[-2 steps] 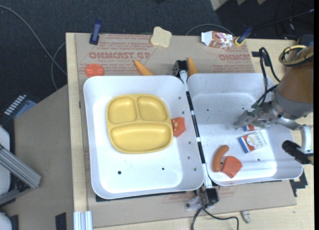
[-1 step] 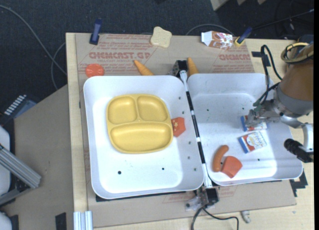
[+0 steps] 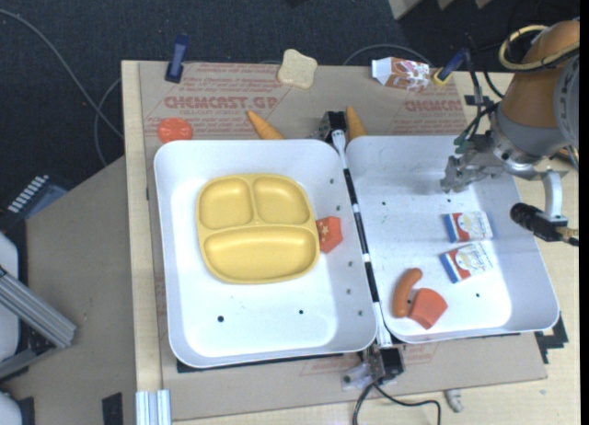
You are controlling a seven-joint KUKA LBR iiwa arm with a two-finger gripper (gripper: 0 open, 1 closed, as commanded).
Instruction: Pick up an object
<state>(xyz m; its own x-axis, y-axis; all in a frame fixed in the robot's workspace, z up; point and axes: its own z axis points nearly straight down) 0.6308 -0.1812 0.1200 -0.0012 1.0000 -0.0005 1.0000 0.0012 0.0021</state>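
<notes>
While near claw [image 3: 453,180], cartons [image 3: 467,226] apart

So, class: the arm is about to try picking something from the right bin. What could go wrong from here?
1. The hand hovers over bare floor of the right white bin, so it may close on nothing.
2. The two small blue-and-white cartons lie flat, likely hard to pinch.
3. The orange sausage-shaped toy touches the red block; grabbing one could shove the other.

Both white bins [image 3: 276,340] look like smooth, slightly glossy plastic. Yellow divided tray [image 3: 257,228], centre-left, is matte plastic. Bench board [image 3: 221,92] up top looks like printed cardboard.
</notes>
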